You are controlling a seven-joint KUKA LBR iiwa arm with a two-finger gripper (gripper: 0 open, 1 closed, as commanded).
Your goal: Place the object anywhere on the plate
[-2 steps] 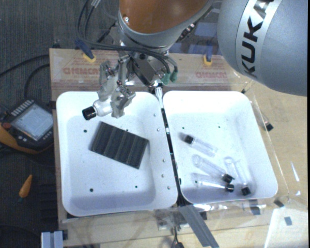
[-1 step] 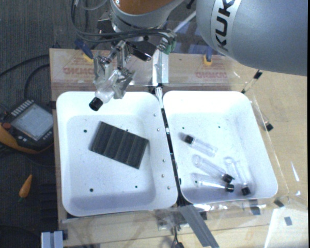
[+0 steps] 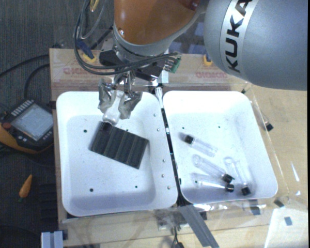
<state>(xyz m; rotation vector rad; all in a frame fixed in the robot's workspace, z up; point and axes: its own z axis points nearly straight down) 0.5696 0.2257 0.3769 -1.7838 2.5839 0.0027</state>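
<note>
Over left bin: gripper, dark plate.

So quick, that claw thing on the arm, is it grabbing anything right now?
Two-finger gripper: cannot be told whether open or closed; nothing visible between its fingers. It hangs over the left white bin, at the upper corner of the dark ribbed rectangular plate.

Left bin floor open around dark ribbed plate, right bin vials crowding near half, far half bare
</note>
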